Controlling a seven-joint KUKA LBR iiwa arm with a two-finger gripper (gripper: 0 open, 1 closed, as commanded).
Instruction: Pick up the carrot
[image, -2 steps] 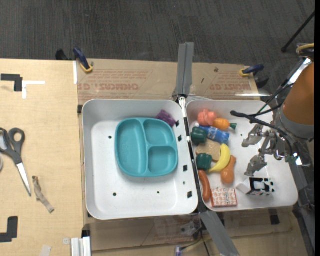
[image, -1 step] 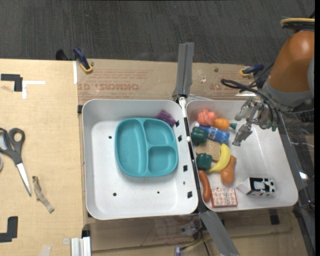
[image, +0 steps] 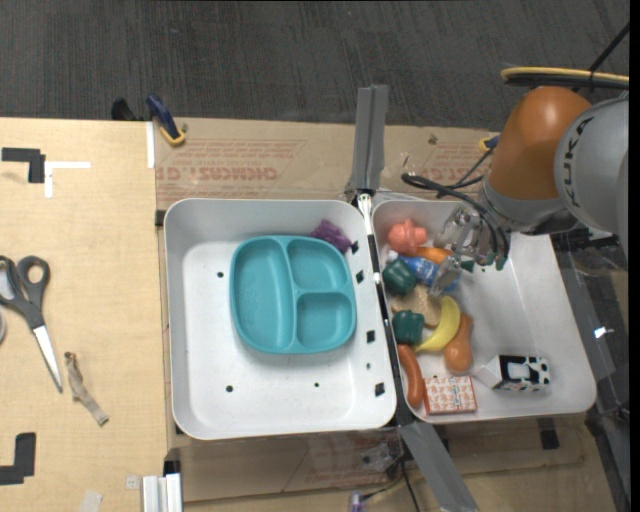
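Observation:
The carrot (image: 410, 374) is a long orange piece with a green leafy top. It lies along the left wall of the right bin (image: 540, 300), near the front. My gripper (image: 468, 248) hangs over the back middle of that bin. It is beside a blue and orange toy (image: 428, 266) and well behind the carrot. Nothing shows in its grasp.
Around the carrot lie a banana (image: 446, 325), an orange-brown piece (image: 460, 352), a pink box (image: 450, 395), a green toy (image: 398, 278) and a peach toy (image: 405, 237). A black-and-white carton (image: 522, 372) sits front right. The left bin (image: 200, 380) holds a teal divided plate (image: 294, 295).

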